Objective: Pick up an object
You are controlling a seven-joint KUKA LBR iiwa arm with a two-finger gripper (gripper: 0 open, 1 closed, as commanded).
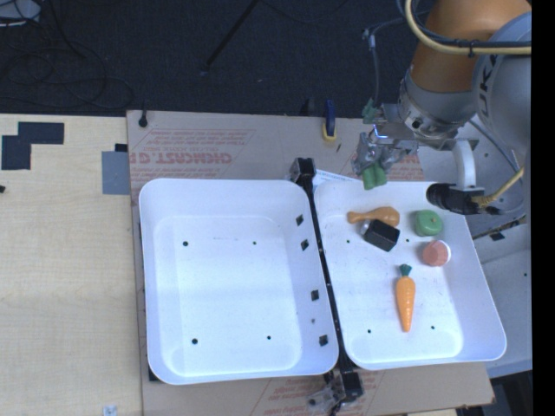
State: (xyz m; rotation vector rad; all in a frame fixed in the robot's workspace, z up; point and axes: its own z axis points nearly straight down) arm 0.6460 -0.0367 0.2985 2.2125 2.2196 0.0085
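Gripper (375,165) low (wrist bent down) — fingers around something green

arm (507,68): grey casing, rounded
band (464,33): orange, above wrist
cable (425,24): yellowish, looped around band
gripper (379,156): metallic, green-tipped

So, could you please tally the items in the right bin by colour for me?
Orange: 2, the carrot and an orange piece
Green: 1, a round piece
Black: 1, a block
Pink: 1, a round piece
Total: 5
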